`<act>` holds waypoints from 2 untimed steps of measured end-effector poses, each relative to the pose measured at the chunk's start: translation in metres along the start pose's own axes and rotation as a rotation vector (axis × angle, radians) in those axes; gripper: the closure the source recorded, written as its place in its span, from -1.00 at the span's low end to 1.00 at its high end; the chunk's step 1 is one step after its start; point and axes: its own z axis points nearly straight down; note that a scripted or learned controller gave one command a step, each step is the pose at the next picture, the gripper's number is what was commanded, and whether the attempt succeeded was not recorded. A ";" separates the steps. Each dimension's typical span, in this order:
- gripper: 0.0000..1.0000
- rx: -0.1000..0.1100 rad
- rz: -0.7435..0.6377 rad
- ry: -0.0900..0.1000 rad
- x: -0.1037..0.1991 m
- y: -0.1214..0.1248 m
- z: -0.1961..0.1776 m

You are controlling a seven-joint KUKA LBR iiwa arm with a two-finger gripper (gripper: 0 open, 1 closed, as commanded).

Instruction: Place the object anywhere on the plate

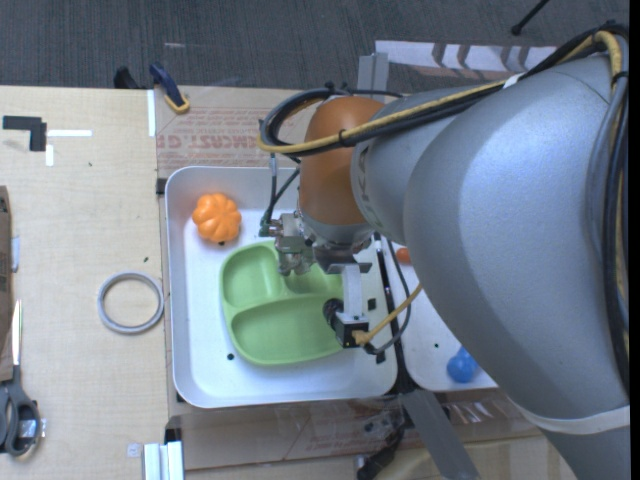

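A green divided plate point(272, 316) lies in the left white bin point(190, 298). An orange pumpkin-shaped object point(217, 217) sits in the bin's far left corner, just beyond the plate's upper edge. My gripper point(292, 258) hangs over the plate's upper right compartment, under the orange wrist band point(335, 153). The pumpkin lies to the gripper's left, apart from it. The arm's bulk hides the fingertips and the plate's right side.
The right bin point(440, 358) holds a blue ball point(461, 367) and a small orange piece point(402, 255) mostly hidden by the arm. On the bench to the left lie a tape ring point(131, 301) and scissors point(18, 413). A blue clamp point(170, 86) sits at the back.
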 end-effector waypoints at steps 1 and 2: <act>1.00 0.017 -0.003 -0.001 -0.078 -0.048 -0.084; 1.00 0.011 -0.004 0.001 -0.031 -0.016 0.014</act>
